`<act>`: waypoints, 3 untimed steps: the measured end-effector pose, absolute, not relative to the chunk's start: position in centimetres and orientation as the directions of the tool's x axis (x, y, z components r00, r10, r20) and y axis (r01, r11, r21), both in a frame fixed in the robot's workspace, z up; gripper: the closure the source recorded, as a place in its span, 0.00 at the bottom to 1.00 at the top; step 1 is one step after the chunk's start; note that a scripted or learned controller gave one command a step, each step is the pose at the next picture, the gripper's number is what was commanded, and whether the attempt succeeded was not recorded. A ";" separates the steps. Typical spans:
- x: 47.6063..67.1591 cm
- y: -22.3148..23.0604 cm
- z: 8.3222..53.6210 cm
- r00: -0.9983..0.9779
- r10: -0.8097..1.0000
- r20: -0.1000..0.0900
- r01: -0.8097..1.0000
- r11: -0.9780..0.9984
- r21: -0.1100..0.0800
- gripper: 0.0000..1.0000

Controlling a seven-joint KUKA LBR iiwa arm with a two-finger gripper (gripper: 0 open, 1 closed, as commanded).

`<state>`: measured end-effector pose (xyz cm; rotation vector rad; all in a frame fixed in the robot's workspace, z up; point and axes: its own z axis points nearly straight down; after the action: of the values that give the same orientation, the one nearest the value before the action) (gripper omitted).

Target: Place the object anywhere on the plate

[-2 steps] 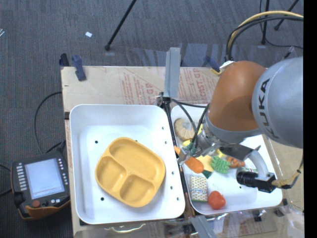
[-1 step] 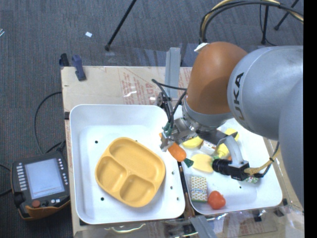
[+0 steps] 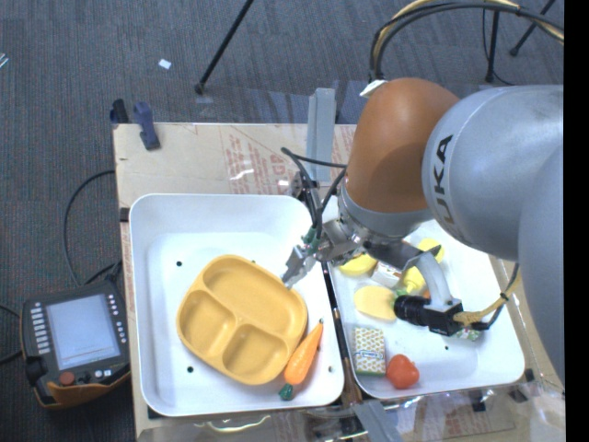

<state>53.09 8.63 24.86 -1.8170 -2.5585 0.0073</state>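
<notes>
Gripper (image 3: 299, 265) hangs low over the left bin (image 3: 155, 339), right by the edge of the yellow plate (image 3: 221, 295) at the plate's 2 o'clock. It looks small and dark from here, and it cannot be told if it is spread or pressed together. Nothing can be seen in it.

The plate has three dips in it and sits in the middle of the left bin. An orange carrot (image 3: 305, 354) with a green end lies in the same bin at the plate's 4 o'clock, tilted, and it looks to touch the plate's rim. It is not on the plate.

The right bin (image 3: 492, 362) is at the plate's 3 o'clock. In it are some yellow pieces (image 3: 375, 302), a small box (image 3: 369, 350) and a red round thing (image 3: 402, 371) just beside the box. The big grey and orange arm (image 3: 433, 168) covers much of that bin.

On the floor, at the plate's 9 o'clock, well apart from the bins, lies a grey handheld screen (image 3: 78, 337).
</notes>
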 end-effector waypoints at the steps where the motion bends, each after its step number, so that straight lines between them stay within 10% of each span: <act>1: 53.1 8.7 25.7 -0.333 0.943 0.000 0.943 0.333 -0.011 1.00; 2: 50.7 19.7 26.3 -0.078 0.997 -0.002 0.997 0.078 -0.007 1.00; 3: 50.0 13.5 30.1 -0.146 0.989 -0.001 0.989 0.146 -0.003 1.00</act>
<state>50.00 13.53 30.06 -2.0523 -2.3775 0.0041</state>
